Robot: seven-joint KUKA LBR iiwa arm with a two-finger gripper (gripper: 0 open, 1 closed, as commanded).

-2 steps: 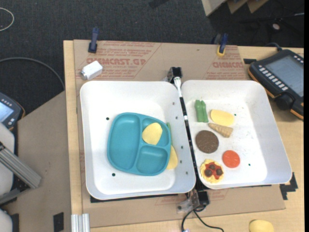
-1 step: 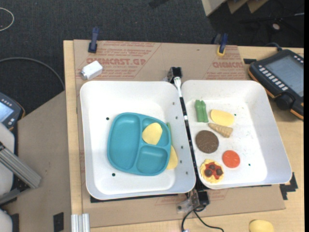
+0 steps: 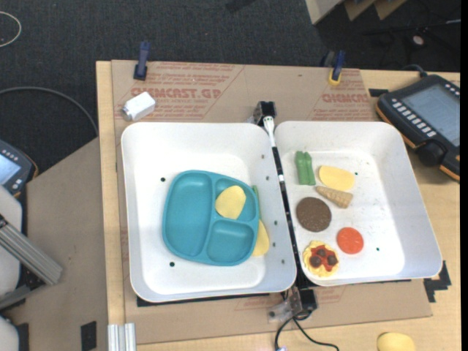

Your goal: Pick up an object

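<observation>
Right bin (image 3: pixel 409 196), near to far: pizza slice (image 3: pixel 322 259) at 7 o'clock, red disc (image 3: pixel 350 240), brown patty (image 3: pixel 314 213), cone (image 3: pixel 334 195), green piece (image 3: pixel 304 167) at 11 o'clock. Gripper state — can't tell. Best bet: red disc — isolated, so descend straight down, centred.

Two bins sit side by side on the tabletop (image 3: pixel 219 86). The left bin (image 3: pixel 146 159) holds a divided tray (image 3: pixel 190 221) with one food piece in its upper right compartment (image 3: pixel 231 202) and another (image 3: pixel 261 240) tucked under its right edge. The right bin (image 3: pixel 387 196) holds six food pieces: a stick (image 3: pixel 304 167), a slice (image 3: pixel 336 177), a cone (image 3: pixel 334 196), a patty (image 3: pixel 314 213), a disc (image 3: pixel 350 240) and a pizza (image 3: pixel 322 259).
</observation>
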